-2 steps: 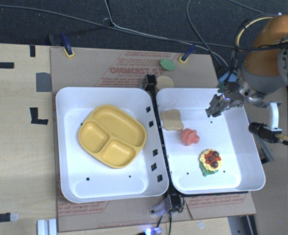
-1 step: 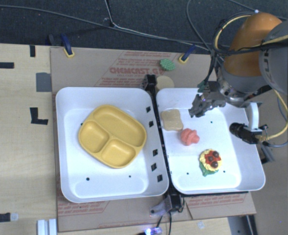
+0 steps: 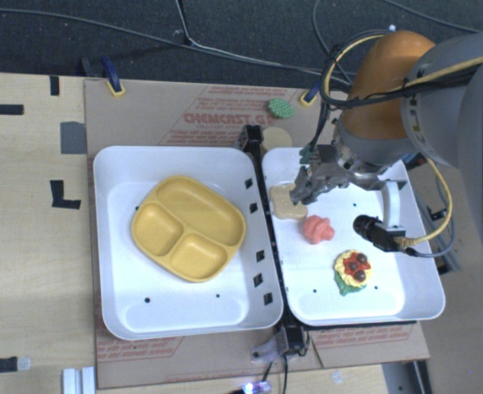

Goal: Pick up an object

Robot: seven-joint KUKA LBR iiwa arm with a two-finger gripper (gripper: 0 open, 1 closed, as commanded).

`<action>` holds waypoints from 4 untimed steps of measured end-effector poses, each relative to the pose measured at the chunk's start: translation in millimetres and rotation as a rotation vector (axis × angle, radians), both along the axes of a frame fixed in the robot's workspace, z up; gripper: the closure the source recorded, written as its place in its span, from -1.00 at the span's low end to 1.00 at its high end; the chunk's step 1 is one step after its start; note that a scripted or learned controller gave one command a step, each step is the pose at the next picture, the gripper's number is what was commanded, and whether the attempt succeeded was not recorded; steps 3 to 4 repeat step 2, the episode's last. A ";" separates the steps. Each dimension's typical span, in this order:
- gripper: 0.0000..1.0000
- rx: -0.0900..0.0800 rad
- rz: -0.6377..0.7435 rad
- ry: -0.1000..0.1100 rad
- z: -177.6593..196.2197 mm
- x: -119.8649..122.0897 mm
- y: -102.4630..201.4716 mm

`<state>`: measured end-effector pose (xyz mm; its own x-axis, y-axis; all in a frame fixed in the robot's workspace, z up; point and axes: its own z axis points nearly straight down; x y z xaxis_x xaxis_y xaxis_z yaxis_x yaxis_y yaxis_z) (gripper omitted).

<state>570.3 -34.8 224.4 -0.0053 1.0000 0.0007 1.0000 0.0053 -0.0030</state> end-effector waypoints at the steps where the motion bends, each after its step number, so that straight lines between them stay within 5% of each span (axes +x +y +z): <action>1: 1.00 0.001 0.002 -0.002 9.4 -5.4 51.8; 2: 1.00 0.001 0.003 0.000 5.3 -19.8 114.0; 4: 1.00 0.001 0.003 0.000 5.3 -19.8 114.0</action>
